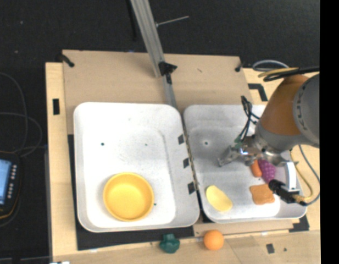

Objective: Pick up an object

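Grey gripper (228,157) hangs over the right bin (213,126), fingers apart, holding nothing. Pale yellow piece (218,198) lies near its front rim; you risk closing on bare floor, missing it.

You get even, fairly bright overhead light on the 2 white bins (131,147); their floors read near blown-out, with little texture. The floor around the bench (103,76) at 9 and 12 o'clock falls to near black. Shadows are soft and short, tight under the yellow bowl (128,196). Focus is soft overall, the arm (284,114) at 3 o'clock slightly smeared.
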You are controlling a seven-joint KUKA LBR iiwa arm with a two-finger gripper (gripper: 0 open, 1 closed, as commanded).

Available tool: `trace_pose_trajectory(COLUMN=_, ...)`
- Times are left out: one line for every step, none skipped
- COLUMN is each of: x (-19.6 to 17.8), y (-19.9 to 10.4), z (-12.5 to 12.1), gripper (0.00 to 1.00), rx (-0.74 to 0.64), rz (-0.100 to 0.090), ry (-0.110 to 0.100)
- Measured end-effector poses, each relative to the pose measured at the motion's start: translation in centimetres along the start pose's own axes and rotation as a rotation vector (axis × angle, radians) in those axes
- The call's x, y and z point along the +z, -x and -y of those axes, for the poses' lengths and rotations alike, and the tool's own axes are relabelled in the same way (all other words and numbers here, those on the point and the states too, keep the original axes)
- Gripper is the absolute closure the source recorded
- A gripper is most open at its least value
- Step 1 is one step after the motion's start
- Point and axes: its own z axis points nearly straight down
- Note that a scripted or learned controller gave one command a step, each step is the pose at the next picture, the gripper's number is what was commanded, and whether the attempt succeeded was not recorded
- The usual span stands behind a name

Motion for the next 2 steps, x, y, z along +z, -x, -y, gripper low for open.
trace_pose_trajectory(x=-1.3, y=0.1, z=-0.2, gripper=1.0, rx=0.004, rz=-0.001, ry=0.006)
trace_pose_trajectory(x=-7.7, y=0.8, z=-0.3, gripper=1.0, rx=0.003, rz=0.001, ry=0.009)
